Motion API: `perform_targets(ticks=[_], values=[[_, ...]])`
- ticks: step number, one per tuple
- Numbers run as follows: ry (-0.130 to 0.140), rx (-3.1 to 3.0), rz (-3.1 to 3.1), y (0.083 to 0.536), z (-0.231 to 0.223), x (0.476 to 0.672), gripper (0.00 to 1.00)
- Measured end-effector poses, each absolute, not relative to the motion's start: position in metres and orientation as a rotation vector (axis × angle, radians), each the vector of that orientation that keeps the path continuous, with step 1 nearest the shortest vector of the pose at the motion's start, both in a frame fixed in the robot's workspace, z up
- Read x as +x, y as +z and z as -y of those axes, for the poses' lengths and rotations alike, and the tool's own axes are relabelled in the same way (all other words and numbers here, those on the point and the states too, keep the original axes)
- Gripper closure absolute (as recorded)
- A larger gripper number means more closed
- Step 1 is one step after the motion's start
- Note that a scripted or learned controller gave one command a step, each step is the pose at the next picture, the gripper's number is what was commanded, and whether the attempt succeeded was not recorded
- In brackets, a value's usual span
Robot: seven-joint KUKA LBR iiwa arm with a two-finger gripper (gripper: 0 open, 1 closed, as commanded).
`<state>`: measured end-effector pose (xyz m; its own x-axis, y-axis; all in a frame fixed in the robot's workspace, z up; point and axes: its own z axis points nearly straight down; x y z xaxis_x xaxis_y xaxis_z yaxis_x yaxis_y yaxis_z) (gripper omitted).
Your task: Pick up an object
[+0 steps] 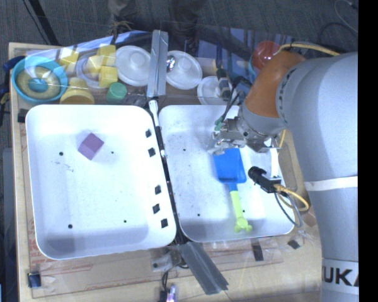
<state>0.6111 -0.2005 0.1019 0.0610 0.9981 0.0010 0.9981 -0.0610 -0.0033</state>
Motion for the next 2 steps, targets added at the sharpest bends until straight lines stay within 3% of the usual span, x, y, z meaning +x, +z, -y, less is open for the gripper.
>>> perform_targets(ticks=[1, 2], values=[[0.003, -2.285, 2.151, 0.102, 0.200, 0.611, 0.00], [0.004, -2.275, 2.161, 0.091, 0.189, 0.555, 0.00]])
